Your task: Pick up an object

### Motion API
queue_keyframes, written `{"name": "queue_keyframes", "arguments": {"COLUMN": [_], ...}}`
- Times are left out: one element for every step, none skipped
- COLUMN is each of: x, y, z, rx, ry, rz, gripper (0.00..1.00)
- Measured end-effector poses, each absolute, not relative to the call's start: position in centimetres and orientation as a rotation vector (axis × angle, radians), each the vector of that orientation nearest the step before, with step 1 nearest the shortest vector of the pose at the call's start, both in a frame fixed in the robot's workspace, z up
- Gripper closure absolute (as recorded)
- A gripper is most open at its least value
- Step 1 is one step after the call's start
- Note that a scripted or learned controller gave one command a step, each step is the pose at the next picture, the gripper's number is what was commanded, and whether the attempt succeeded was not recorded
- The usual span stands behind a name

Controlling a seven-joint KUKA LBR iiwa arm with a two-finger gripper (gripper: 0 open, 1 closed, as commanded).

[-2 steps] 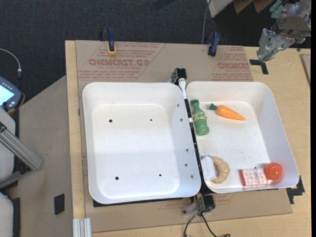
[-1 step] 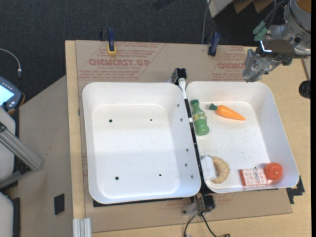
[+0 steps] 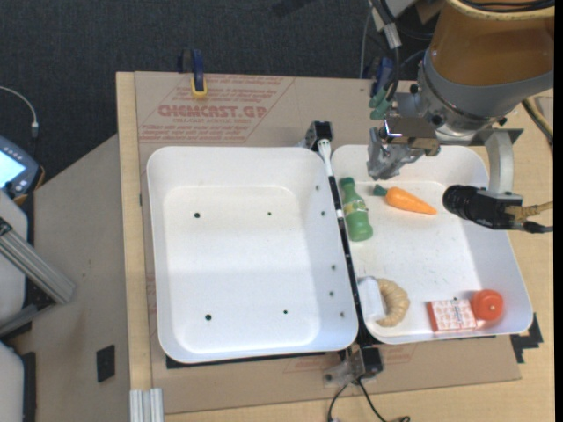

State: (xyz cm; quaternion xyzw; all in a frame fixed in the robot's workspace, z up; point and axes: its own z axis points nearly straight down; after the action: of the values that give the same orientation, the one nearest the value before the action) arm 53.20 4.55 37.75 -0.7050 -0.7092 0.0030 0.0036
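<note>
Though small, tapered orange carrot point(image 3: 410, 201)

The arm point(image 3: 493, 42) is cut off by the top and right edges; only its orange band and wrist are seen. The far right part of the right bin point(image 3: 515, 275) is partly covered by the wrist and a black cylindrical fitting point(image 3: 475, 205). The gripper point(image 3: 387, 167) is seen from above, and the stance of its fingers cannot be resolved. The print on the red-and-white packet point(image 3: 451, 316) is too small to be read. A device point(image 3: 13, 174) at the left edge is cropped.
</note>
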Motion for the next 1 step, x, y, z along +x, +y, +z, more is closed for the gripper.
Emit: {"name": "queue_keyframes", "arguments": {"x": [54.02], "y": [8.95], "z": [31.19], "rx": [-2.211], "ry": [-2.222], "rz": [0.011], "gripper": [1.0]}}
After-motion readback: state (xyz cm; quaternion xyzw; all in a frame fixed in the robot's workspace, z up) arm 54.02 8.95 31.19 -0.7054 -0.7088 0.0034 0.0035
